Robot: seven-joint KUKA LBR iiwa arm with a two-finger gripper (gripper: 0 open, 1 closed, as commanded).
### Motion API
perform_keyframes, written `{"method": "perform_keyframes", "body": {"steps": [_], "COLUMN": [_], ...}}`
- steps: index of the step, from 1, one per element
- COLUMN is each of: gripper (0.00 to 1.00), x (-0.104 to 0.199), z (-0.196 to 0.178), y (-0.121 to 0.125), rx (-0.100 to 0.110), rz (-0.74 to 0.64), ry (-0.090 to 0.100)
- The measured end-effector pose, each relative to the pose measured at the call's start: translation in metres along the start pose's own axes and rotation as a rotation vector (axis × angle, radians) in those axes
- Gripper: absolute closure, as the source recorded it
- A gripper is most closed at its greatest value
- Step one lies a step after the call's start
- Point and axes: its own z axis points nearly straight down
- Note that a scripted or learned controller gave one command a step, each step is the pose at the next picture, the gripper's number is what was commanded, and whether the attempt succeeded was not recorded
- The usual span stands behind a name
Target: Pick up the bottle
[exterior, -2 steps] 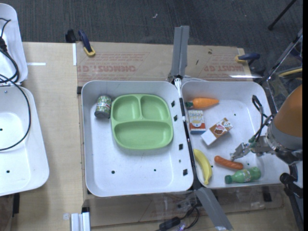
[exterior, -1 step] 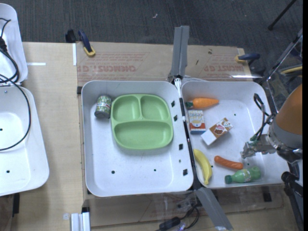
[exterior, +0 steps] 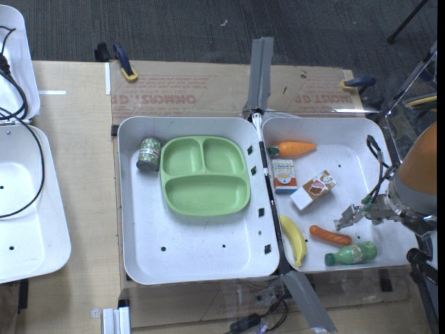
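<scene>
The bottle (exterior: 351, 255) is green with a lighter label. It lies on its side along the front wall of the right bin (exterior: 354, 132), cap pointing left. My gripper (exterior: 350, 216) hangs just above and behind it, over the right end of a red-orange sausage-like piece (exterior: 330, 236). The bottle rests apart from the gripper on the bin floor. The grey arm with its orange band (exterior: 425, 165) comes in from the right edge.
The right bin also holds a carrot (exterior: 295, 147), a small carton (exterior: 283, 175), a white and red box (exterior: 313, 189) and a banana (exterior: 295, 239). In the left bin (exterior: 139, 242) lie a green divided plate (exterior: 205, 175) and a small can (exterior: 148, 154).
</scene>
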Motion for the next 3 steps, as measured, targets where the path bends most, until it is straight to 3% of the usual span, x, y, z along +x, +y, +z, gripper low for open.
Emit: {"method": "perform_keyframes", "body": {"steps": [1,2,3], "gripper": [0.00,0.00,0.00], "x": [-0.020,-0.012,0.036], "z": [-0.069,-0.060,0.009], "y": [0.048,0.072,0.022], "rx": [-0.001,0.000,0.002], "rz": [-0.009,0.173,0.092], "ry": [-0.002,-0.002,0.000]}}
